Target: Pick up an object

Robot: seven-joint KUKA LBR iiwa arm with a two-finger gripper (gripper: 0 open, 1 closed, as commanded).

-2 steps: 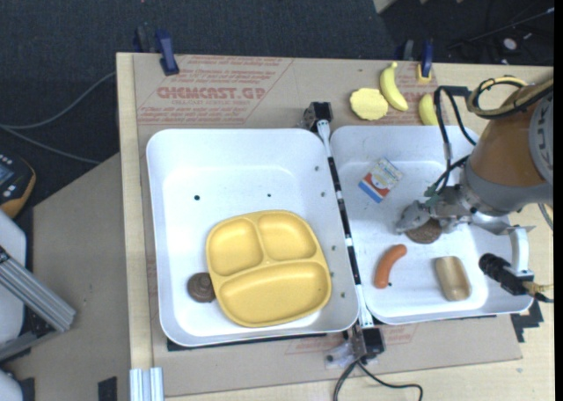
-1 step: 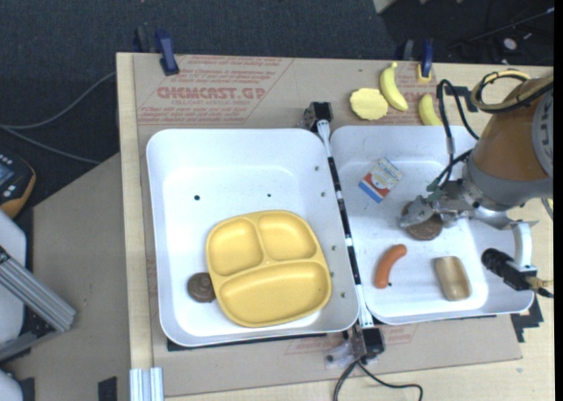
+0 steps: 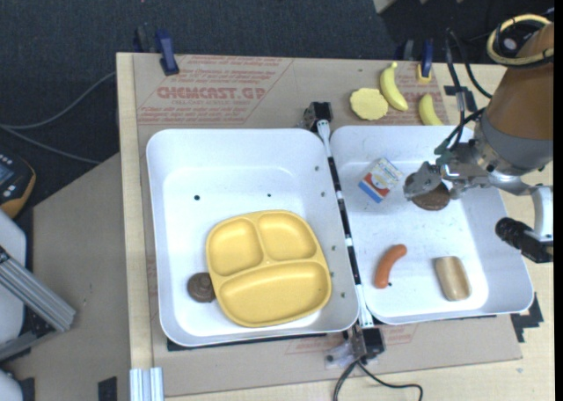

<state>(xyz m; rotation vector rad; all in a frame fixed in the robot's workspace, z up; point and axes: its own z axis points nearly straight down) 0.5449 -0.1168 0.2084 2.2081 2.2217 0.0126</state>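
From the overhead camera I see the arm [image 3: 519, 118] coming in from the right edge, its grey body and orange band angled down over the right bin [image 3: 493, 302], wrist tipped toward the bin's upper middle. The pincer [image 3: 426, 183] sits low there, directly over a round brown object [image 3: 433, 200] that lies on the bin floor; I cannot tell whether its fingers are open or closed, nor whether they touch that object. Just to the pincer's left lies a small white carton with red and blue print [image 3: 377, 181]. Below the pincer, toward the near rim, rest an orange-red sausage [image 3: 389, 266] and, to its right, a tan bread roll [image 3: 452, 277]. Well to the pincer's left, the left bin [image 3: 176, 171] carries a yellow divided tray [image 3: 266, 266] with a small brown piece [image 3: 201, 287] beside it. Above the pincer, on the desk [image 3: 211, 91], lie two bananas [image 3: 393, 87] and a yellow slice [image 3: 369, 104].
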